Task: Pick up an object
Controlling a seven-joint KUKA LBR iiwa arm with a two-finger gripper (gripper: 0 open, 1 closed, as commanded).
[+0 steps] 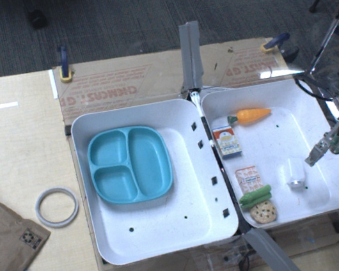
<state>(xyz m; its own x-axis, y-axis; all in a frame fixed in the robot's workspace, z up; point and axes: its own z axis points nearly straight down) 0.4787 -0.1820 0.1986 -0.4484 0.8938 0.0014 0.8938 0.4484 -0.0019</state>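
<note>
At the right bin's edge

Over the right bin's (337, 199) far side my gripper (321, 150) hangs; whether its fingers are apart I cannot tell. Carrot (252, 115), small carton (226, 141), packet (249, 180), cookie (263, 213) and clear cup (295, 175) lie below, untouched

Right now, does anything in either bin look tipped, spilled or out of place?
Nothing looks spilled or damaged. The right bin holds a toy carrot, a small red-and-white carton, a snack packet, a green pod, a cookie and a clear cup, loosely scattered. The blue divided plate lies flat in the left bin.
</note>
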